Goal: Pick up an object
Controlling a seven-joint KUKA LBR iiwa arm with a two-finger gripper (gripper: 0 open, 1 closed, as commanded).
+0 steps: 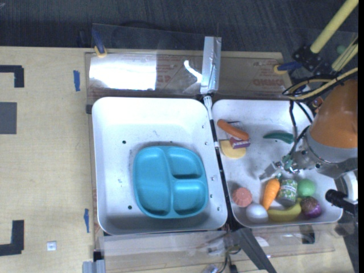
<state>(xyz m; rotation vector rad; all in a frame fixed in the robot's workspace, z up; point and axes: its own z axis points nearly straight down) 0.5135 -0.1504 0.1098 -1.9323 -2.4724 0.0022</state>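
You are looking at the right bin (259,110), where the toy foods are lying. The gripper (282,166) is hanging low over the group in the near corner, just above the carrot (271,192). I cannot tell if it is open or closed; the metal parts are too small and mixed with the cable.

The carrot is leaning with the green top up, touching the small can (288,191) on its right and near the white egg (256,212) and the banana (285,212) below. I am judging it as light, hard plastic, smooth and a little slippery, and its cone form is making it slide out of a grasp. You are better taking it across the thick upper part, not the thin tip. The neighbours are standing very close, so one may be pushed or caught together with it.
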